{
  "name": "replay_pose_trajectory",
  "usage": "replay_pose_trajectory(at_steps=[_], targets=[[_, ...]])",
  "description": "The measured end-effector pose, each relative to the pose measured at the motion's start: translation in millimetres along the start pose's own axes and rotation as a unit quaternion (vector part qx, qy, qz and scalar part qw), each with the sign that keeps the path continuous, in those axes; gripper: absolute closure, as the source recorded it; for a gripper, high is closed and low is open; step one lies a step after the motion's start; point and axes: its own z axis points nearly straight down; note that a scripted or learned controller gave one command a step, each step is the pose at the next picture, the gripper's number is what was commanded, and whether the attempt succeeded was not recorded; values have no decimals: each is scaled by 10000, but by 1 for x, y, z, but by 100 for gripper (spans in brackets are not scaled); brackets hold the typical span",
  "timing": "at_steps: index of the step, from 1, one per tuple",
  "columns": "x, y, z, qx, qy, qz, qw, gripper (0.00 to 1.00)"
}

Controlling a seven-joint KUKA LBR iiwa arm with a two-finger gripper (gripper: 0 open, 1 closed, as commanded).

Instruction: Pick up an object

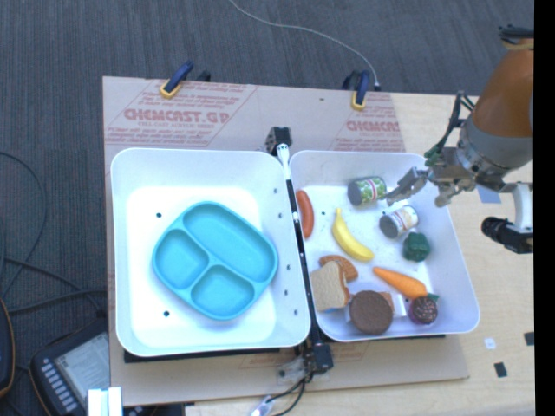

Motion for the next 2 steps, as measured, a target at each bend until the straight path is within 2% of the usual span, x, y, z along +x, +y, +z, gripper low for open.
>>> replay_pose_trajectory(at_steps=[1,2], targets=[[0,-29,113,-7,-1,2,10000,0],[61,-72,132,-52,-21,9,10000,0]])
